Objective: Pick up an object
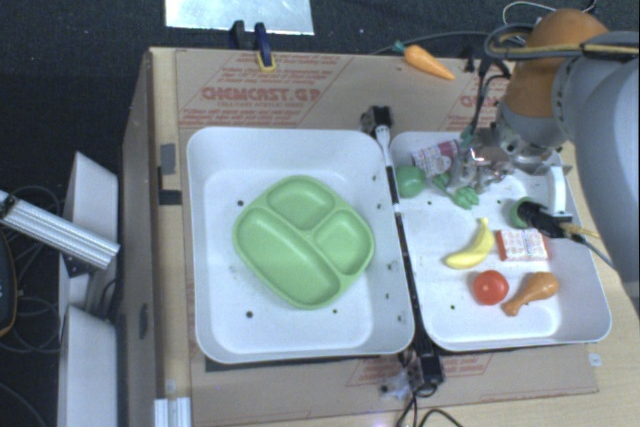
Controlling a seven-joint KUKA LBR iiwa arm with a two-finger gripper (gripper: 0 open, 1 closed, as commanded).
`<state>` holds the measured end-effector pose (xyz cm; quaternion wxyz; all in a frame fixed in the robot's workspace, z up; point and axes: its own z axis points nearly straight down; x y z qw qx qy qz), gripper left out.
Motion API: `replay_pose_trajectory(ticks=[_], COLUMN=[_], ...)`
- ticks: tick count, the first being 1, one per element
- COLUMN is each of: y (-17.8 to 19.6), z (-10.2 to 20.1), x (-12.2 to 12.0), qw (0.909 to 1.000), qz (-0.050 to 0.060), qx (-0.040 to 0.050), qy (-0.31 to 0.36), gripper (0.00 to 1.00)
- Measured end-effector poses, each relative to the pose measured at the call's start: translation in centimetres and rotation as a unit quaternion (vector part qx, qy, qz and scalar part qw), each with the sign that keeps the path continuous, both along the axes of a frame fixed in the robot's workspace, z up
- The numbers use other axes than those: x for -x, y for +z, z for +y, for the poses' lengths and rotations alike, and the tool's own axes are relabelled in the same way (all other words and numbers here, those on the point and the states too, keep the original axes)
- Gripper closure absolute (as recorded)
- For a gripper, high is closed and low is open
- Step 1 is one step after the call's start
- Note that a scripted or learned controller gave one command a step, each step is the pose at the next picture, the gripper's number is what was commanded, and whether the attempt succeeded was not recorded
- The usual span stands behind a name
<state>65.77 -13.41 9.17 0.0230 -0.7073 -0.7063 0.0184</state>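
Note:
The right bin (575,320) holds a yellow banana (473,248), a red tomato (489,287), a brown drumstick (530,291), a red and white box (522,245), a dark green piece (527,213), a round green object (409,181), a pink and white packet (434,158) and a small green piece (466,199). My gripper (468,177) is low in the bin's far part, just above the small green piece and right of the packet. The arm's body hides the bin's far right corner.
A green divided plate (303,240) lies in the left bin (215,315). An orange carrot (428,62) rests on the bench behind the right bin. A blue clamp (262,45) sits at the bench's far edge. Cables trail near the arm.

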Motion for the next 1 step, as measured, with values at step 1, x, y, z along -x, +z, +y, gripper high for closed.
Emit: replay_pose_trajectory(ticks=[1], y=[9.6], z=[3.13], x=[3.14], qw=[0.9995], qz=[-0.032], qx=[0.0036], qy=[0.003], gripper=[1.0])
